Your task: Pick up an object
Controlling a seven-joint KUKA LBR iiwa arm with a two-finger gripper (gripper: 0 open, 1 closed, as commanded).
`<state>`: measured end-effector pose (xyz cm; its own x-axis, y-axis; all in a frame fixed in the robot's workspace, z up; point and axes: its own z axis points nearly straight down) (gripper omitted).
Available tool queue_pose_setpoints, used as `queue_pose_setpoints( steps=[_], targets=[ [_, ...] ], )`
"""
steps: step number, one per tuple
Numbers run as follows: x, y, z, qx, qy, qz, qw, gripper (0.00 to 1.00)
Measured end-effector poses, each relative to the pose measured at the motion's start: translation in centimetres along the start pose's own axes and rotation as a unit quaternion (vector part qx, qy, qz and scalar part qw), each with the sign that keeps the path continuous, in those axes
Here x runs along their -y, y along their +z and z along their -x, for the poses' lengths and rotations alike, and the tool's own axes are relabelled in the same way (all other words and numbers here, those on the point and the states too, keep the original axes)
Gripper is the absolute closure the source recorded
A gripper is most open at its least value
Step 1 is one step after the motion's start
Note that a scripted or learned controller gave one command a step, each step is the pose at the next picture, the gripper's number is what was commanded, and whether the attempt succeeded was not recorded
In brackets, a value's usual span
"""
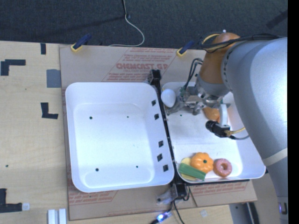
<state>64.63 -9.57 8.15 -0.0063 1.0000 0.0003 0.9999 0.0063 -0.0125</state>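
Observation:
My gripper (188,102) is low over the far part of the right bin (247,158), under the arm's orange band. A white egg-shaped object (167,97) lies just to its left, against the divider between the bins. An orange object (212,112) peeks out from behind the wrist on the right. At the near edge of the right bin lie an orange pumpkin (202,161), a pink donut (222,167), a green piece (192,172) and a pale yellow piece (185,162) packed close together.
The left bin (74,125) sits beside the right one, sharing a black-clipped divider (161,125). The grey arm (261,87) covers the right bin's far right side. A black connector with a yellow cable (218,128) hangs off the wrist over the bin's middle.

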Motion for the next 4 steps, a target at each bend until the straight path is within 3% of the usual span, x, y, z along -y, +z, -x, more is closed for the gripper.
queue_pose_setpoints(
  steps=[1, 2, 3, 4],
  targets=[
    [6.9, -0.1, 2.5, 0.000, 0.005, 0.003, 1.0000, 0.00],
    [2.3, -0.1, -0.3, 0.000, 0.001, 0.006, 1.0000, 0.00],
    [2.5, -0.8, -0.2, 0.000, 0.002, 0.002, 1.0000, 1.00],
    [-2.4, -16.1, 2.9, 0.003, 0.002, 0.014, 0.9999, 1.00]
  ],
)
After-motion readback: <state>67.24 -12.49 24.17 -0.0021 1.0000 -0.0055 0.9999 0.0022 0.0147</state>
